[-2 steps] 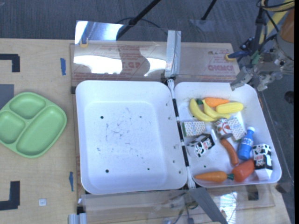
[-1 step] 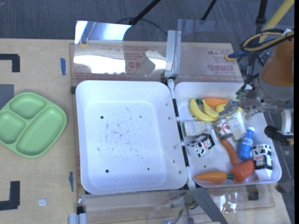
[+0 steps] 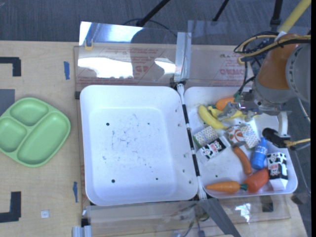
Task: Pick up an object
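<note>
Two white plastic bins; we see gripper (image 3: pixel 232 111) over right bin (image 3: pixel 291 184), just beside curved yellow banana (image 3: pixel 207 117); finger state unclear.

Glossy yellow plastic banana (image 3: pixel 206 116) just left of the metal gripper (image 3: pixel 232 110); smooth white plastic bin (image 3: pixel 131 95) beyond, scuffed matt inside; pale wood bench (image 3: pixel 37 58), matt green plastic tray (image 3: pixel 32 131).
</note>
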`<state>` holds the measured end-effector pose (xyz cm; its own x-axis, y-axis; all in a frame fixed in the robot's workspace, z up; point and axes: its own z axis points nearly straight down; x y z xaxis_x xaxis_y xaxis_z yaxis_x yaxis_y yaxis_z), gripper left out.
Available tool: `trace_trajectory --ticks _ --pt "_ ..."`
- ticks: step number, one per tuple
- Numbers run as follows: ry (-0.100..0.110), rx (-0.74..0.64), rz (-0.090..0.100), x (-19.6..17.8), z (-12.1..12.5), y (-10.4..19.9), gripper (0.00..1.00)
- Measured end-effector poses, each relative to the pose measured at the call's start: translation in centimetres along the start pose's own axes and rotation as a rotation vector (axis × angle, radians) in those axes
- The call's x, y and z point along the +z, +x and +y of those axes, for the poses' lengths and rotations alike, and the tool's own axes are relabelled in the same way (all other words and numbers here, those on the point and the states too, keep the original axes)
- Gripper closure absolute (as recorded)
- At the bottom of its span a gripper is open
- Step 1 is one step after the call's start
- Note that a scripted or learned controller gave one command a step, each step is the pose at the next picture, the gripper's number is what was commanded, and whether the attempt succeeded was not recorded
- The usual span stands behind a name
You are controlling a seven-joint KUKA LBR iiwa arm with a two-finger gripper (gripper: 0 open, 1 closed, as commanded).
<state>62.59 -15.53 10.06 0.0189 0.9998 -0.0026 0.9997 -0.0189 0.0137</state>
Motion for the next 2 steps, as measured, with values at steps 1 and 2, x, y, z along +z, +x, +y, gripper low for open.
trace_trajectory --ticks 1,2 --pt "0.011 -0.145 0.004 1.4 -3.3 -3.4 0.00" --pt "0.016 -0.185 0.005 1.6 1.2 -3.2 0.00"
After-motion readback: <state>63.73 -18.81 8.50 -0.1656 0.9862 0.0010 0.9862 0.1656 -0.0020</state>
